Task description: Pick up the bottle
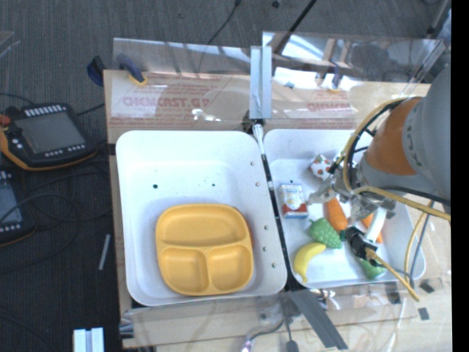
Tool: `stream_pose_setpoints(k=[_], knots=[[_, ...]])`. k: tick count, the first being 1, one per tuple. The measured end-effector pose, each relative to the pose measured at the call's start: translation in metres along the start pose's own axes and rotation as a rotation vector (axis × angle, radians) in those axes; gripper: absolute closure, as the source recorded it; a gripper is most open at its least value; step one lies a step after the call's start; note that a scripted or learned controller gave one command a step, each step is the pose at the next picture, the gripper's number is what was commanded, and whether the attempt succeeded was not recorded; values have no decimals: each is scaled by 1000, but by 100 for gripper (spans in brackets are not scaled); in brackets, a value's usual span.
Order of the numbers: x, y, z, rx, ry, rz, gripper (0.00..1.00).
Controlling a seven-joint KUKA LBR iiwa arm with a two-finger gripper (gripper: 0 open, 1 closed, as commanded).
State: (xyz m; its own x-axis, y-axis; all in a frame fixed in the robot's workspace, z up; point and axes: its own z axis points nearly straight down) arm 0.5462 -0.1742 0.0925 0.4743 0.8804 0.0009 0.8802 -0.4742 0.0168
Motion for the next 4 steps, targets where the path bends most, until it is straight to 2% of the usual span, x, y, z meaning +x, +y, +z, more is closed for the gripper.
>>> stream_pose_setpoints(k=[1, 2, 3, 4], knots=[[23, -79, -2, 0, 1, 186, 0], [39, -81, -1, -8, -1, 636, 0], [-12, -37, -157, 17, -11, 637, 0], [133, -54, -115, 18, -12, 656, 0]])
